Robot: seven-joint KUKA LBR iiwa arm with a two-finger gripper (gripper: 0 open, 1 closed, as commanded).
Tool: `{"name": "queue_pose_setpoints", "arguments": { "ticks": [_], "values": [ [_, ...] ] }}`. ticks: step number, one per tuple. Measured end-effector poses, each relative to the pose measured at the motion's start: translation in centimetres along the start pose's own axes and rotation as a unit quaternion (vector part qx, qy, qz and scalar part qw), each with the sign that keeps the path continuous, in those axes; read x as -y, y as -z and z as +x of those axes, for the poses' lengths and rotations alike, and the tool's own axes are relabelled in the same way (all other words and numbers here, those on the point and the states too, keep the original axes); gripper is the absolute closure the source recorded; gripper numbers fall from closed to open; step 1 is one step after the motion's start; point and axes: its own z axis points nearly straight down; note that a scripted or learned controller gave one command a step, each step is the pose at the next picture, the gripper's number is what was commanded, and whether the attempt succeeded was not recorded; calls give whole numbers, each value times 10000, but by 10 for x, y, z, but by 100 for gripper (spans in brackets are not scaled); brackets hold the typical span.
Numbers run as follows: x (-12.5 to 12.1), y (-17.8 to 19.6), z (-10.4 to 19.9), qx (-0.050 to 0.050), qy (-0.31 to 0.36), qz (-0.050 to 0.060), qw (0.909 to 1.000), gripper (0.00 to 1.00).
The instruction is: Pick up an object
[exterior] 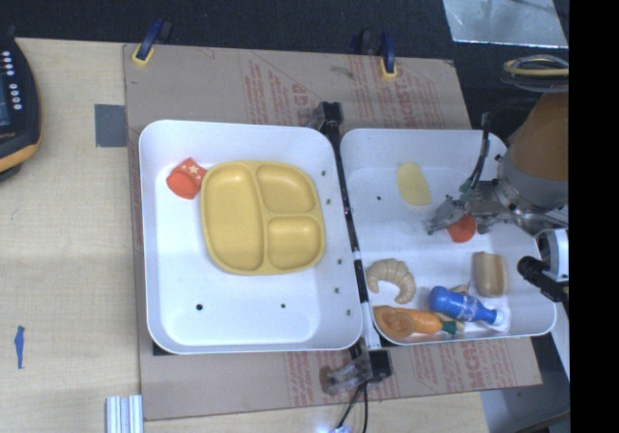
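Observation:
My gripper (464, 218) is low in the right bin (368, 160), near its right side, below the grey arm with the orange band (542, 141). A small red object (462, 229) sits right at the gripper's tip, partly covered by it. Around it in the same bin lie a pale yellow piece (414, 184), a croissant (391, 278), a tan bread piece (488, 274), a blue bottle (462, 305) and an orange carrot-like item (411, 323).
The left bin (164, 228) holds a yellow divided plate (261, 216) with a red toy (185, 179) beside it at the upper left. A black divider (345, 218) runs between the bins. A controller (14, 102) lies at the far left.

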Motion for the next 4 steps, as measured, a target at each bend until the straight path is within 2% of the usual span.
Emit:
{"name": "queue_pose_setpoints", "arguments": {
  "ticks": [1, 2, 3, 4],
  "values": [
    [0, 11, -1, 8, 1, -4, 10000, 100],
    [0, 10, -1, 10, 9, -2, 10000, 0],
    [-55, -11, -1, -3, 6, -28, 10000, 0],
    [-4, -11, 9, -16, -8, 24, 10000, 0]
  ]
}}
